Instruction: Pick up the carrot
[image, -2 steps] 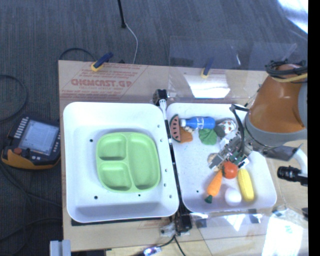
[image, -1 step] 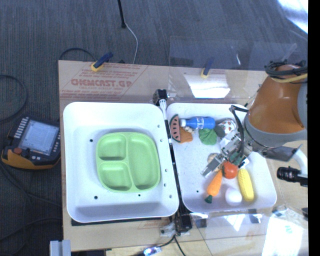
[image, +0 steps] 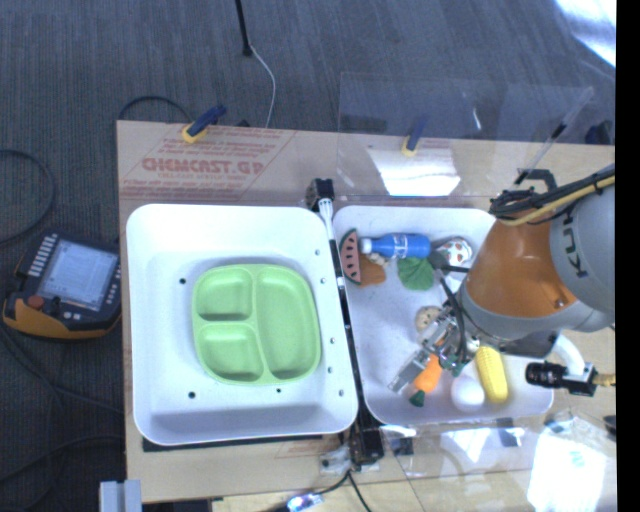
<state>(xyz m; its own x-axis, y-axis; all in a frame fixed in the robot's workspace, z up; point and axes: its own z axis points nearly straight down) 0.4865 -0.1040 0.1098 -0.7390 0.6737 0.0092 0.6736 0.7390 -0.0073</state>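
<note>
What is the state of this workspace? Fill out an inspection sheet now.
Surface: cardboard-topped bench bearing two white bins; left bin holds a green divided plate.
Job's things: carrot lies in the right bin, at the gripper's tip.
Clutter: blue bottle, watermelon slice, green leaf piece, yellow corn, white egg.
Grippers: gripper low over the carrot; grasp unclear.
Cables: black cable on the arm; cords on the floor.
Surroundings: teach pendant on grey carpet.
</note>
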